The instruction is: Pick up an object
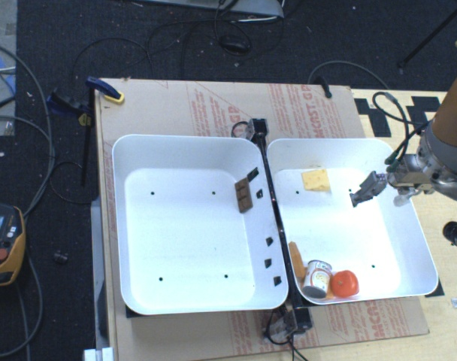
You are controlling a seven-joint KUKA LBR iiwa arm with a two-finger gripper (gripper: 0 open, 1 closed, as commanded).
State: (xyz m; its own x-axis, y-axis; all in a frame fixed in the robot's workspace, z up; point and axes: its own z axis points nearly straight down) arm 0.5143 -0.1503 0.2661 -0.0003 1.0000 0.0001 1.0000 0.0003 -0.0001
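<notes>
Yellow flat square piece | glossy red ball | gripper closure unclear

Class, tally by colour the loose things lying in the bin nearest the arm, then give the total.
Yellow: 1, slab
Orange: 1, stick
Red: 1, ball
Silver: 1, can
Total: 4

one camera sits above the bench, looking down at a slant, far enough back to take in the left bin, the right bin and some floor.
</notes>
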